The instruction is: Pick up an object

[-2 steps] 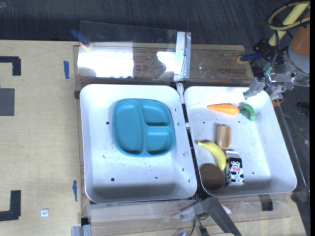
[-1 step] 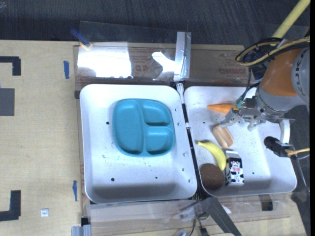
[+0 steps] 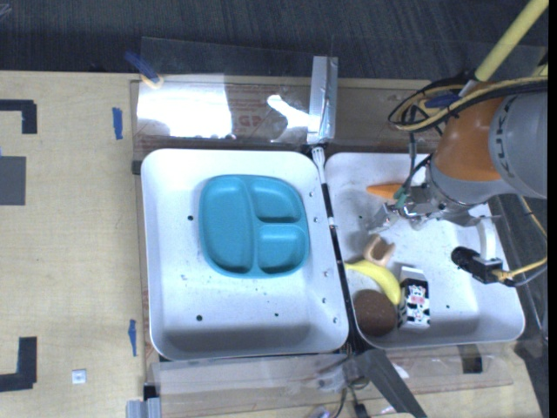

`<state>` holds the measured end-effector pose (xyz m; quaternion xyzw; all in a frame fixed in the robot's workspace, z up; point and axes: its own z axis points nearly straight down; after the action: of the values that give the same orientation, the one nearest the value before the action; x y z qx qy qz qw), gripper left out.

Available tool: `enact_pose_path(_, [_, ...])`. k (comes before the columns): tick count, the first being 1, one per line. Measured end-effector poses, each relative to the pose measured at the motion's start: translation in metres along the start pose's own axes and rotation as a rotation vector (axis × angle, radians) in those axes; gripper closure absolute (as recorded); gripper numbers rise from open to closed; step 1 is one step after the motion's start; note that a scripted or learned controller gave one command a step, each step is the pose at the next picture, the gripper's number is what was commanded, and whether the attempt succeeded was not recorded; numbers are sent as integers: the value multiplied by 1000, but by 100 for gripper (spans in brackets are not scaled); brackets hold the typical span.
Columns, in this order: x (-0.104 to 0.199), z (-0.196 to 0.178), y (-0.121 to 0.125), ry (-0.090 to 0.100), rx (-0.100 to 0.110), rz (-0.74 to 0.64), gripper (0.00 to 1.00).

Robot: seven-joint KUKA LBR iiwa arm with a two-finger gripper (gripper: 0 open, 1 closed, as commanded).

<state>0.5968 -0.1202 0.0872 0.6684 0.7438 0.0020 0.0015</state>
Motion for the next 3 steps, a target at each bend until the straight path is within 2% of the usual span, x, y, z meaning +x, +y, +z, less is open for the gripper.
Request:
enact_pose_path(1, [19, -1, -52, -1, -1, -130, 0])
enact_pose_path(2, [18, -1, -80, -4, -4, -437, 0])
enact_pose_path(3, [18, -12, -78, -6, -10, -435, 100])
